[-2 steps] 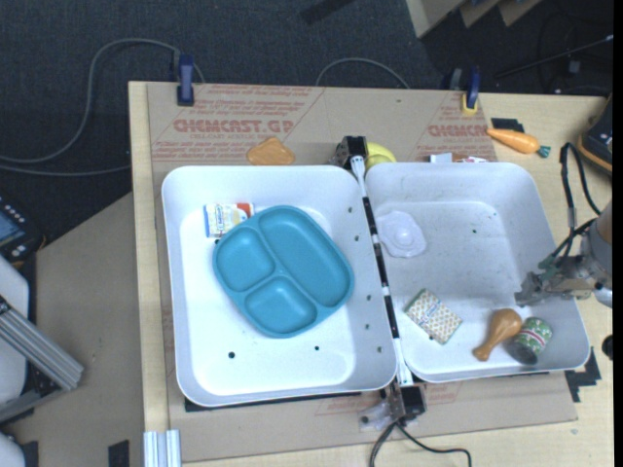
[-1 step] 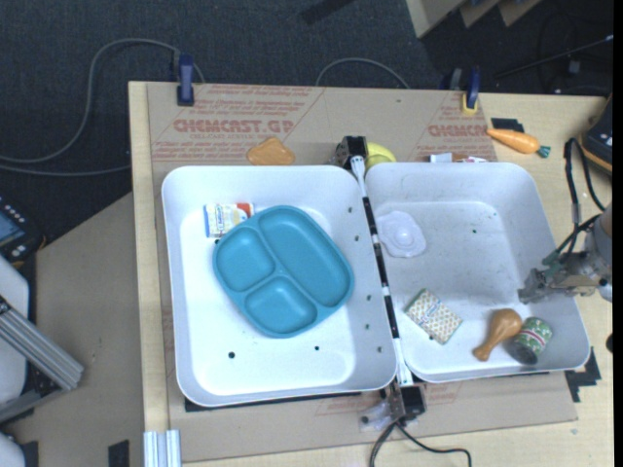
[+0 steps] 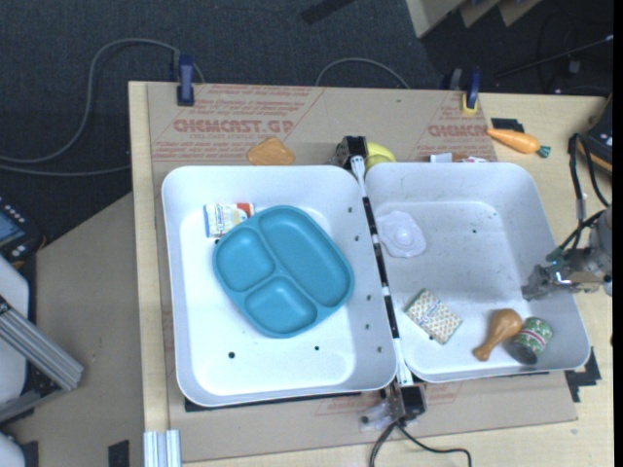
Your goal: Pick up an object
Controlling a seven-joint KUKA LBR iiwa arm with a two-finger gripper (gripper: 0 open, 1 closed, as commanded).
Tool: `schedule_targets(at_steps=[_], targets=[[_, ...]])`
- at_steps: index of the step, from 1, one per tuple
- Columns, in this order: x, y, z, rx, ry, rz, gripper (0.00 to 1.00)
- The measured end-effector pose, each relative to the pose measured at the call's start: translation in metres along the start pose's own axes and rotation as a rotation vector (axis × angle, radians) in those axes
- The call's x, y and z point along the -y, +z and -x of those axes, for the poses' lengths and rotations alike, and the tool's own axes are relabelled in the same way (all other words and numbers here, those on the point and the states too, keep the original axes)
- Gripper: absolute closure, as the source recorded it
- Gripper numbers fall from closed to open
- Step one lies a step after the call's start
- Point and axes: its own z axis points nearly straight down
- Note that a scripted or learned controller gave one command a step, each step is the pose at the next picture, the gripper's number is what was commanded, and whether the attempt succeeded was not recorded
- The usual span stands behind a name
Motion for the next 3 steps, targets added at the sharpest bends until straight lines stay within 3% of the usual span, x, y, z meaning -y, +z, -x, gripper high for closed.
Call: schedule_targets(at_steps=[1,2,3], targets=[[-0.001,-0.01,0.0,0.002,0.0,0.003,1.0],[-0.1,-0.019,-0.027,-0.004,-0.009,0.001,1.0],[-0.095,-0.018,-0.024,-0.004,-0.002,-0.007,0.0]])
